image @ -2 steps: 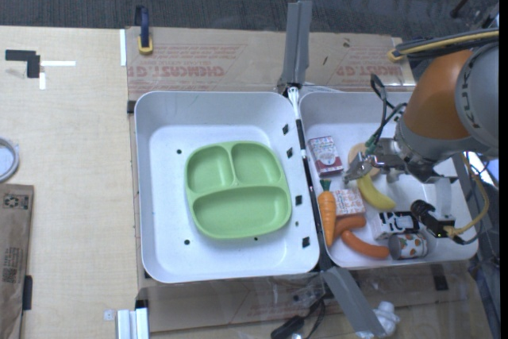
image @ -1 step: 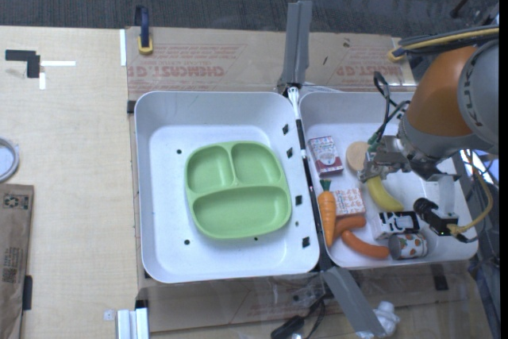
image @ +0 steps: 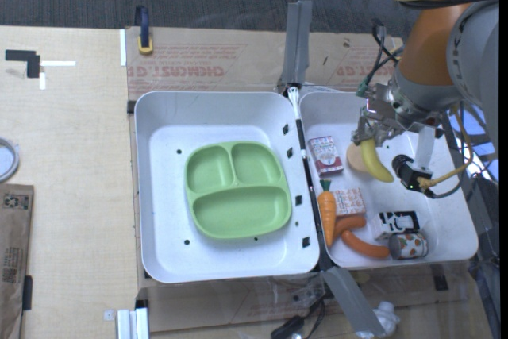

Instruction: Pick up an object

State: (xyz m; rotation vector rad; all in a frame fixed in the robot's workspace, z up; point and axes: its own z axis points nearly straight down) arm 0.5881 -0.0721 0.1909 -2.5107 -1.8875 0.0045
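Diagonally upper-left to lower-right, banana (image: 375,161)

Grey robot arm (image: 468,36) with an orange wrist band reaches in from the right, its gripper (image: 371,131) pointing downward, fingers obscured.

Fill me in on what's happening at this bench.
A grey and orange arm reaches into the right bin, its end effector sitting right over a banana. Carrots, small boxes and a can lie in that bin too. The left bin holds a green divided plate.
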